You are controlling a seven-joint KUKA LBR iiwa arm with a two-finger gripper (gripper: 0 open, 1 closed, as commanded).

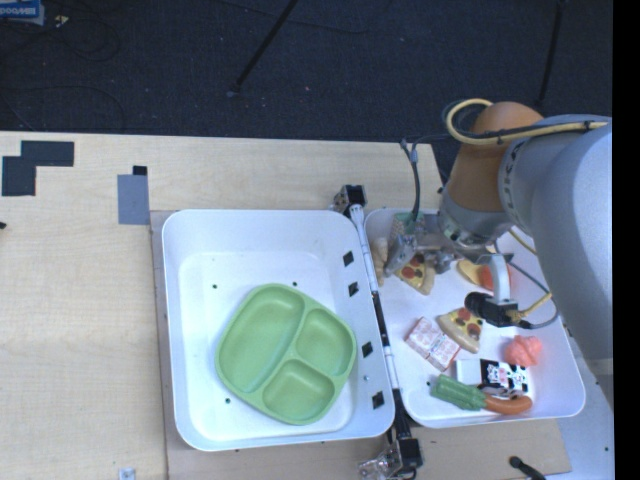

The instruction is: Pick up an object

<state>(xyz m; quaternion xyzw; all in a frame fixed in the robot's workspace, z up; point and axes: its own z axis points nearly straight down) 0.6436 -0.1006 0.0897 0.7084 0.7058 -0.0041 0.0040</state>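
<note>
The grey arm with the orange band (pixel 490 168) is seen reaching in from the right and down into the far end of the right-hand shallow white bin (pixel 570 393). The two-finger gripper (pixel 408 251) is lowered close to the divider between the bins. Whether anything is clamped cannot be told, since the tips are small and blurred against the clutter.

Just beside the gripper, on its near right, a small wedge-shaped toy pizza slice with red topping (pixel 416 271) is seen lying on the bin floor; contact with it cannot be judged. Farther right of the gripper, a yellow and red toy piece (pixel 476 271) is found near the arm's wrist. Nearer the camera from the gripper, a pink and white wrapped packet (pixel 432 341) and a second toy pizza wedge (pixel 463 328) are lying side by side. Well beyond these, toward the bin's near right corner, a pink crumpled lump (pixel 523 350), a black and white patterned block (pixel 506 376), a green elongated toy vegetable (pixel 458 393) and an orange-red sausage-shaped toy (pixel 508 404) are gathered.

To the left of the gripper, across the divider, a light green plastic plate with three compartments (pixel 287 352) is resting flat in the left-hand shallow white bin (pixel 200 258).
</note>
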